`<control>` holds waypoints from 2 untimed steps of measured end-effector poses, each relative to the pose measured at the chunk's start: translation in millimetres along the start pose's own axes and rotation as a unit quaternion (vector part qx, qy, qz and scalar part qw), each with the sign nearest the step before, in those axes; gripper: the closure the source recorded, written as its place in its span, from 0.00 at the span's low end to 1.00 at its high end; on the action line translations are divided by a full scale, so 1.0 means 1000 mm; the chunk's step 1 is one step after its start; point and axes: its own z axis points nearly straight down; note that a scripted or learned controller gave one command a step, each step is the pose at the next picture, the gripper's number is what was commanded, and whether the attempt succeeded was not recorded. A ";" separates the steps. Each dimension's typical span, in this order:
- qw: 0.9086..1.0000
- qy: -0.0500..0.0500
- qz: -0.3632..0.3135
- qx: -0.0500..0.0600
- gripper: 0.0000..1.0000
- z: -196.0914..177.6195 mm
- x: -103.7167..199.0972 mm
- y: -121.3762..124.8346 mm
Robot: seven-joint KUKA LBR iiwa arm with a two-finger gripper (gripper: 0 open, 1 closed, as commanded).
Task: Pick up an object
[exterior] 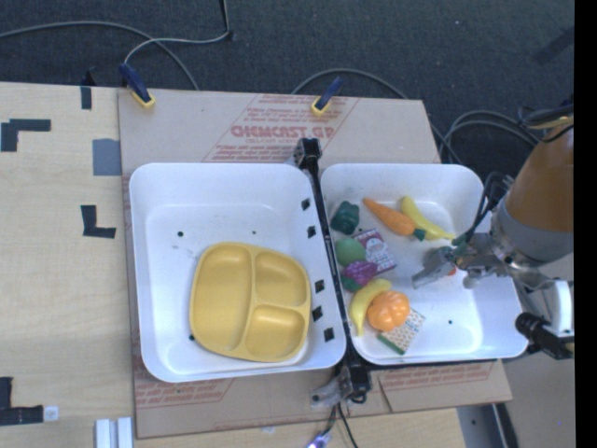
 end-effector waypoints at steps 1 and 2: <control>1.000 0.001 -0.001 0.000 0.00 0.090 0.043 -0.003; 1.000 -0.006 0.004 -0.006 0.00 0.105 0.046 0.000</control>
